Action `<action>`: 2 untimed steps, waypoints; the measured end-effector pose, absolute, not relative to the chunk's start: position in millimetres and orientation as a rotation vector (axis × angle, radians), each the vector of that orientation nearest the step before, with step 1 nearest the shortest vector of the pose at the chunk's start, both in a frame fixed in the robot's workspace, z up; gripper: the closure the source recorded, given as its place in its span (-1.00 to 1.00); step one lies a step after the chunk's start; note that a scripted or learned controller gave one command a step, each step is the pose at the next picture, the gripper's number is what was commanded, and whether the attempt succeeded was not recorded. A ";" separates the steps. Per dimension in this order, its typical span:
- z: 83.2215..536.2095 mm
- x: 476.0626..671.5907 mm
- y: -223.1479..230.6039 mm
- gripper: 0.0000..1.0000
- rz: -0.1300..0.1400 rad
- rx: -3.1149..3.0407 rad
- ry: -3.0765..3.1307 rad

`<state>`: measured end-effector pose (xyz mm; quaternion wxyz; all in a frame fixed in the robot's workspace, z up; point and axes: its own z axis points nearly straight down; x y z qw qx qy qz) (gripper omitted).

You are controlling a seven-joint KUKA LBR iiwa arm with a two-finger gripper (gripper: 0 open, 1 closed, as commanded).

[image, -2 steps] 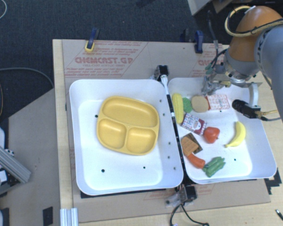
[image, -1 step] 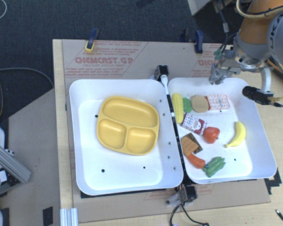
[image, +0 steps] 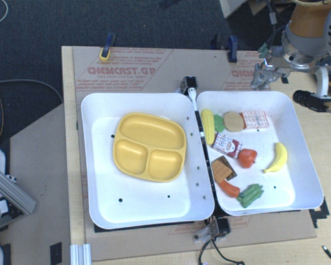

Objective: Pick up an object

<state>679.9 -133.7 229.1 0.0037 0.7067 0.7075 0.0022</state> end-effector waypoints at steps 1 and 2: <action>233.0 659.7 -86.5 1.00 0.000 2.218 2.228; 218.3 653.3 -90.2 1.00 -0.004 2.223 2.223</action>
